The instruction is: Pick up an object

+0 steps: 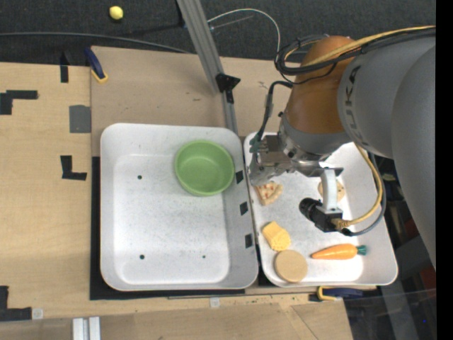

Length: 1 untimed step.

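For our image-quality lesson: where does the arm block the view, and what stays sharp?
Camera view: even, soft lighting; the green bowl and carrot are crisp; the arm looms large, covering much of the right bin.

Bulky grey arm [396, 91], orange band [318, 98] above the wrist, black and yellow cables [368, 197] looping alongside.

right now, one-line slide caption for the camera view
KUKA arm's gripper over a tan food piece in the right bin, near a carrot; green bowl in the left bin.
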Motion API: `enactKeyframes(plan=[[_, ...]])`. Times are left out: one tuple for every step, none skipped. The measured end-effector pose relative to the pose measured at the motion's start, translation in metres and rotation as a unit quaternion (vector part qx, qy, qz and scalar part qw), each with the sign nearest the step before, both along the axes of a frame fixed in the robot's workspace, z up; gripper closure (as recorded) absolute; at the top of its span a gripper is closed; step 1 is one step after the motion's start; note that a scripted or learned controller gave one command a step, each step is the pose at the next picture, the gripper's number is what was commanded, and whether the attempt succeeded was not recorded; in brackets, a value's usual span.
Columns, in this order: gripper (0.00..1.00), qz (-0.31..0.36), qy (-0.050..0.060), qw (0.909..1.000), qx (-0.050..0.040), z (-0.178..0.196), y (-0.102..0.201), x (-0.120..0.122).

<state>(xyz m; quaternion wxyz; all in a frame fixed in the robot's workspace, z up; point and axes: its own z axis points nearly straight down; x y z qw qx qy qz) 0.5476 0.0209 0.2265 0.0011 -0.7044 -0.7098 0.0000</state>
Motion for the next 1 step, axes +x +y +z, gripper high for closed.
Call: enactKeyframes(plan=[[1.00,0.000,0.001,1.0000,-0.0001,0.0028,0.0462,-0.0138]])
